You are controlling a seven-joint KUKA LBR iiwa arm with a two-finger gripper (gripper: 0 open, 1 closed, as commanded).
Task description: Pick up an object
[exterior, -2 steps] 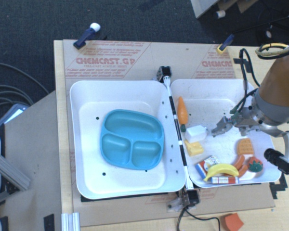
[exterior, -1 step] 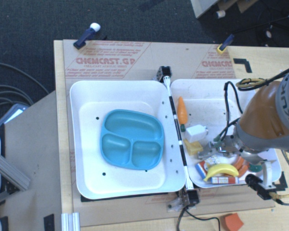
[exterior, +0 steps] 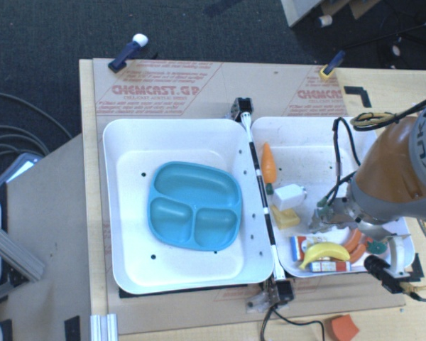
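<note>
Claw (exterior: 325, 215) sits low in the right bin (exterior: 298, 130) at lower right of frame, its state undeterminable; nearest candidates, banana (exterior: 324, 252) and yellow block (exterior: 285, 217), warrant a vertical descent centred over one, clear of neighbours.

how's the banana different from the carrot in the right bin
The banana is yellow and curved; the carrot is orange and straight. The banana lies crosswise near the bin's front edge, on a red and white packet; the carrot lies lengthwise along the divider side, farther back. Both are small toy-like foods in the right bin.
</note>
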